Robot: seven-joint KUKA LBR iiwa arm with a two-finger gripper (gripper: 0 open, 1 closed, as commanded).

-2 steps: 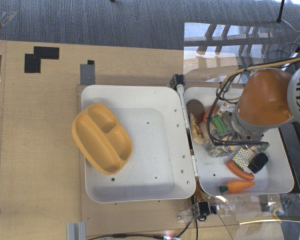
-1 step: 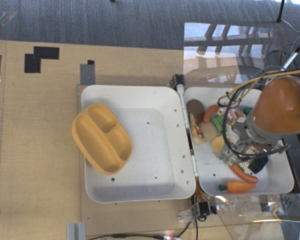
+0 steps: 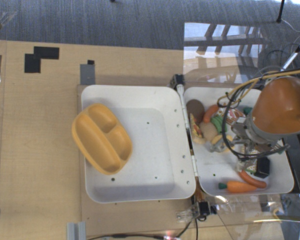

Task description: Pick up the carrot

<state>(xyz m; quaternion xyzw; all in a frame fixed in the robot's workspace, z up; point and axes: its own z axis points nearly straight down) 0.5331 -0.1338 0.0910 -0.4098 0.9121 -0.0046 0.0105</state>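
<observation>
Camera view puts the pincer [image 3: 246, 149] low over the right bin [image 3: 286, 183], under the grey wrist and the glossy orange band, with looping cables crossing it; whether it is released or clenched cannot be told from this angle, and nothing can be seen grasped in it. The carrot [image 3: 241, 187] lies below the pincer toward the view's bottom edge, apart from it, flat on the bin floor near the front wall: a smooth, tapered orange body with a small dark green stub at the end pointing away from the arm. Just above the carrot, between it and the pincer, rests a shorter, curved red-orange piece [image 3: 253, 179], sausage-shaped and shiny. Beyond the pincer toward the view's left, a heap of toy food crowds the bin's far corner: a rounded brown lump [image 3: 194, 107], a small orange stick [image 3: 210, 113], a green piece [image 3: 220, 122] and pale beige chunks [image 3: 208, 131]. A red-and-white printed wrapper [image 3: 234, 115] sits close beside the wrist, its writing too small to read. Well away from the pincer, in the left bin [image 3: 135, 198], a matte mustard-yellow oval plate [image 3: 102, 138] with moulded dividers lies tilted against the far side wall.
</observation>
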